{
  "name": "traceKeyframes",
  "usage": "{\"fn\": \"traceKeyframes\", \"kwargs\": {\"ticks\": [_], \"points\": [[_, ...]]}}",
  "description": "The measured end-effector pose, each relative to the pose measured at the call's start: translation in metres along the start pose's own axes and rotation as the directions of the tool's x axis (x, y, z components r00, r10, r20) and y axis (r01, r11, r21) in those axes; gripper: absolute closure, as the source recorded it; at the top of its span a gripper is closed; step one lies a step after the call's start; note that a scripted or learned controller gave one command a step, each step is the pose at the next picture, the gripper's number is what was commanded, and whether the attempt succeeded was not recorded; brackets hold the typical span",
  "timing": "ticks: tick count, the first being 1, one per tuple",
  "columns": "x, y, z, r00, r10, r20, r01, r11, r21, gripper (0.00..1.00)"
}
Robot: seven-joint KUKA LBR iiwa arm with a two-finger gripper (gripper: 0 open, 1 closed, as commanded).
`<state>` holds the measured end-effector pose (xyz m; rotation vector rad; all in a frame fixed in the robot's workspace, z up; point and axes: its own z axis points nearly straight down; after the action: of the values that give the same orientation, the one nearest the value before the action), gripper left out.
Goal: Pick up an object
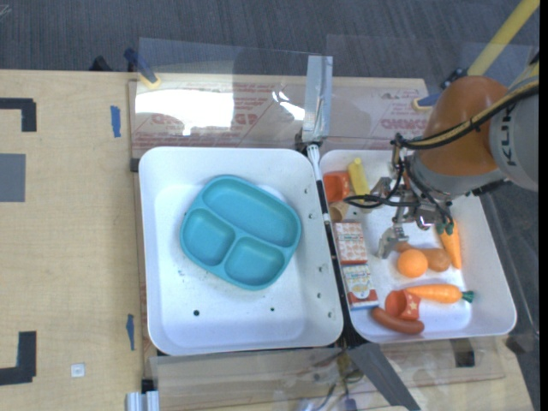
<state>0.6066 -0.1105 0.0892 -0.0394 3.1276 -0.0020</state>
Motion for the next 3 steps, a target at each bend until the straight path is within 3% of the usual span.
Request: {"fn": "traceKeyframes", "kwargs": {"ticks": [1,2,3], "points": [[0.110,-0.020,-0.002,0.998,-0.061,-0.003,0.061,0.998,0.001,0.00],[0.103,-0.019,-0.015,0.998,-0.064,0.016,0.064,0.998,0.007,1.00],[0.100,0.018,-0.174,0.998,0.057,0.005,-0.057,0.998,0.001,1.00]]}}
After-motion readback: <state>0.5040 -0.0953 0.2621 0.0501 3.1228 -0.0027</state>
